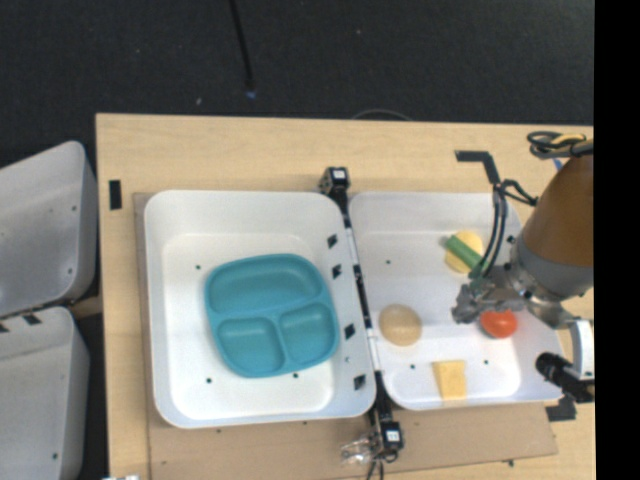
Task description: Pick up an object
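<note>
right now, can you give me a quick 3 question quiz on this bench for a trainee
1. True or false: the teal tray lies in the left bin.
2. Which item is nearest the gripper? A) red object B) yellow block C) tan ball
3. How many loose items lie in the right bin?

Key: 1 true; 2 A; 3 four, counting the yellow-green item.

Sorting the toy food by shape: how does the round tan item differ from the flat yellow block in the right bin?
The round tan ball-like item is dome-shaped and beige; the flat yellow block is squarish with straight edges and brighter yellow. The tan item lies near the divider between the bins, while the yellow block lies closer to the right white bin's near rim. Both rest free on the bin floor, apart from each other and from the gripper.
</note>
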